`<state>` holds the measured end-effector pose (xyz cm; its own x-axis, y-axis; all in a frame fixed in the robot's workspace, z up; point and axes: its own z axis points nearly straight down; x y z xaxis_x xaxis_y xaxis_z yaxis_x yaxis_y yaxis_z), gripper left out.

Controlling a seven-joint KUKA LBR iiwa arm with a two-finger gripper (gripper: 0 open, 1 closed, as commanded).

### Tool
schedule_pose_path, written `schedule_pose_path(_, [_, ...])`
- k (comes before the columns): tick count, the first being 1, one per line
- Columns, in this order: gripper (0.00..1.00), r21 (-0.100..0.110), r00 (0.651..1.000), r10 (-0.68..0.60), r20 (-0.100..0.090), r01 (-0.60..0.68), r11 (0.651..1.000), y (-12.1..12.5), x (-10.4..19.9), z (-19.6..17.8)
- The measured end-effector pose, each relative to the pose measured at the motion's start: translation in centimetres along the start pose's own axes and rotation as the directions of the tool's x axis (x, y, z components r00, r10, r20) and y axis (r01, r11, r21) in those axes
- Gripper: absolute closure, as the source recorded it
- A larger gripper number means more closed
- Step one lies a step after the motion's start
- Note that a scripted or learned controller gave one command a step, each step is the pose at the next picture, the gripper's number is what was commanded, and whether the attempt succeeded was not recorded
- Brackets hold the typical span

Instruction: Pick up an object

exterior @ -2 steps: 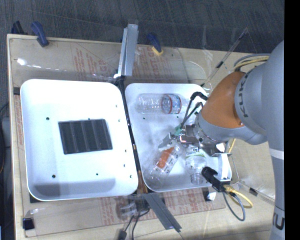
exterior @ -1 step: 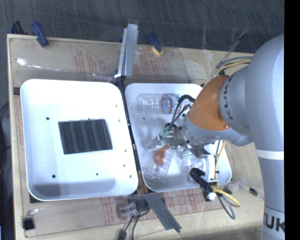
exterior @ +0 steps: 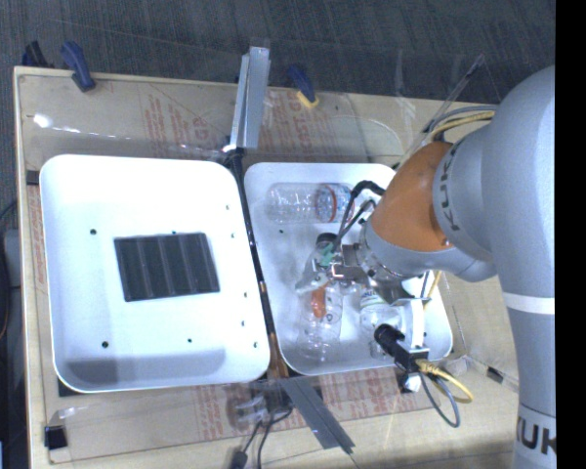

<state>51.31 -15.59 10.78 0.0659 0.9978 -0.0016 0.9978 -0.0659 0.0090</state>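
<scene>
Looming closest to the lens, the grey arm (exterior: pixel 513 223) with its orange band sweeps in from the right and bends down over the right bin (exterior: pixel 264 262). Its gripper (exterior: pixel 334 267) sits low among the clutter there; whether it is apart or closed I cannot tell. A clear plastic bottle (exterior: pixel 308 203) lies on its side near that bin's far edge, and a second clear bottle (exterior: pixel 320 325) with an orange patch lies just below the gripper, toward the near rim. A small green item (exterior: pixel 324 254) sits right beside the wrist. Little free space remains in this bin. The left bin (exterior: pixel 68 262) offers wide open floor around a dark ribbed panel (exterior: pixel 166 266) at its centre. Blue clamps (exterior: pixel 76 64) grip the bench's far edge.
</scene>
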Motion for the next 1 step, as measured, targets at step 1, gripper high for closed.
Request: schedule_pose_path(1, [1.00, 0.012, 1.000, 0.018, -0.003, -0.018, 1.000, 1.46, -1.47, -5.52])
